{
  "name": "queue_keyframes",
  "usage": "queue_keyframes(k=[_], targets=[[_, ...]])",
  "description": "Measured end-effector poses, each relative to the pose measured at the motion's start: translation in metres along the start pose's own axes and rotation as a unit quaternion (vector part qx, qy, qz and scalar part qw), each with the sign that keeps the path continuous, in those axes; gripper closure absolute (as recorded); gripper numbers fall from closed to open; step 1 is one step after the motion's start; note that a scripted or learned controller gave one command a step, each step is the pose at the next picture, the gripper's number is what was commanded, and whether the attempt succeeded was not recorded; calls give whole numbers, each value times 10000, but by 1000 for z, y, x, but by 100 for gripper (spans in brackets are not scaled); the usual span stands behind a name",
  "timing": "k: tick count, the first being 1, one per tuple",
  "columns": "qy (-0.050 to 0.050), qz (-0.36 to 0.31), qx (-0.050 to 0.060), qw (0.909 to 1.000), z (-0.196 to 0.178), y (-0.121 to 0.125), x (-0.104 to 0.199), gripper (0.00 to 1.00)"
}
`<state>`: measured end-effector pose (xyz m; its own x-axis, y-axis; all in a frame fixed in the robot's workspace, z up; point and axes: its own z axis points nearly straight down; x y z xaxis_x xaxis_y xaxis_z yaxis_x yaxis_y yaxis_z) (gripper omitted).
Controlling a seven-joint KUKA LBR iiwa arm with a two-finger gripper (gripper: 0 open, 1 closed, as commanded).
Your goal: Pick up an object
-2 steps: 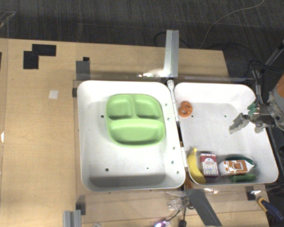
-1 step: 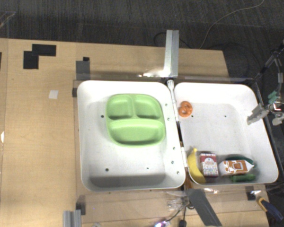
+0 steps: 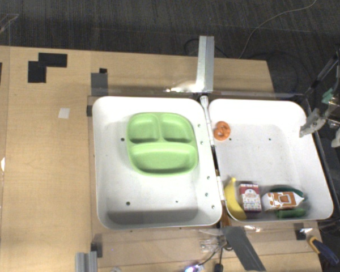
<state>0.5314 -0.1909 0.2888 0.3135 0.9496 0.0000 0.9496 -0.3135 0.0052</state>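
Note:
The right bin (image 3: 272, 152) holds an orange round object (image 3: 221, 130) near its upper left corner. Along its front wall lie a yellow banana (image 3: 232, 199), a small red carton (image 3: 249, 197), an orange-and-white carton (image 3: 281, 199) and a green vegetable (image 3: 290, 212). My gripper (image 3: 320, 115) hangs at the right bin's far right rim, above its edge and well away from all of these objects. Nothing shows in its grasp.
A green divided plate (image 3: 160, 142) lies in the left bin (image 3: 110, 197). A metal post (image 3: 206, 64) stands behind the divider between the bins. Cables and arm hardware crowd the right edge of the bench.

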Motion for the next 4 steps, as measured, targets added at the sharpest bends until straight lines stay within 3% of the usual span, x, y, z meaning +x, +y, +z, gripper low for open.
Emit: queue_keyframes(k=[1,2,3,4], targets=[[1,-2017,-8,9794,-56,21,0,0],[5,-2559,9,9667,125,-34,-27,0],[-3,-2179,-11,9760,59,-36,-28,0],[-4,-2327,-15,9725,24,-36,-28,0]])
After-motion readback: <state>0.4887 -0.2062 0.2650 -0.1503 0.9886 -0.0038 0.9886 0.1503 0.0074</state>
